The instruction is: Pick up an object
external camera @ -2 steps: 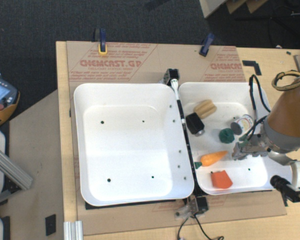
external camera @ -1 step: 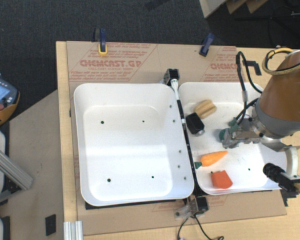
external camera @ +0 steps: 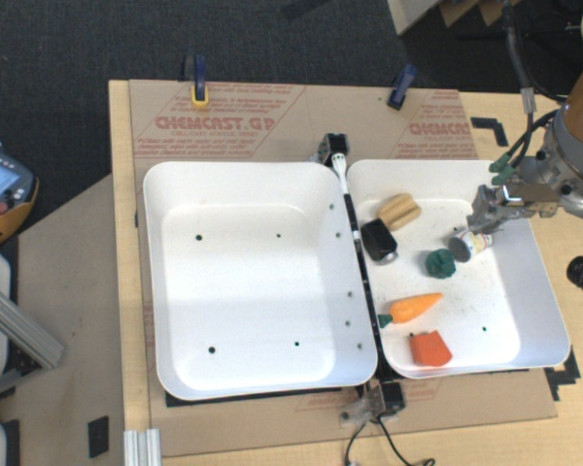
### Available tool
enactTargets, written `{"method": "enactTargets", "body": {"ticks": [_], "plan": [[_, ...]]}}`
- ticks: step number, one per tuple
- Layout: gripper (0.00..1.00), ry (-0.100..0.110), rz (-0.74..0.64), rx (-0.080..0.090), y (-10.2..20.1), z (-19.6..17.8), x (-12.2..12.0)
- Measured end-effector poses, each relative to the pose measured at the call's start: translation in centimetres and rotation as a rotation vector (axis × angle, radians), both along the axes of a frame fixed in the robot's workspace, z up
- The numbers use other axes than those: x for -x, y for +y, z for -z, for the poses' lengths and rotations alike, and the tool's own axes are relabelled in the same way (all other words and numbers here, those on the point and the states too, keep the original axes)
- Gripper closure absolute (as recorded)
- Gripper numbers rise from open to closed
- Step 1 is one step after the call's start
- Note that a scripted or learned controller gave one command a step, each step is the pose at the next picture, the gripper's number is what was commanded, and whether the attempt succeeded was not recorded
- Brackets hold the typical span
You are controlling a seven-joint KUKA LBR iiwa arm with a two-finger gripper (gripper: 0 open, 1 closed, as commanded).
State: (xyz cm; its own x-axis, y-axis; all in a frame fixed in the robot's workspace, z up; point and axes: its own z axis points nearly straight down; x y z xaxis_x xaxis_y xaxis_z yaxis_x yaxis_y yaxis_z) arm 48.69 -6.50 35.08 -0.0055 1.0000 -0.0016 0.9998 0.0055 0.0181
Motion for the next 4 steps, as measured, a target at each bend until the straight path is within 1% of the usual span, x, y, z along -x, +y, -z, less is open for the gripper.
{"method": "enactTargets", "body": {"ticks": [1, 2, 3, 4], "plan": [[1.00, 0.011, -0.003, -0.003, 5.9, -4.6, 0.7], [1.00, 0.015, -0.001, -0.002, 11.4, -5.1, 0.7], [1.00, 0.023, 0.001, -0.002, 15.1, -2.8, 0.8], [1.00, 0.022, 0.002, -0.001, 19.8, -1.2, 0.8]]}}
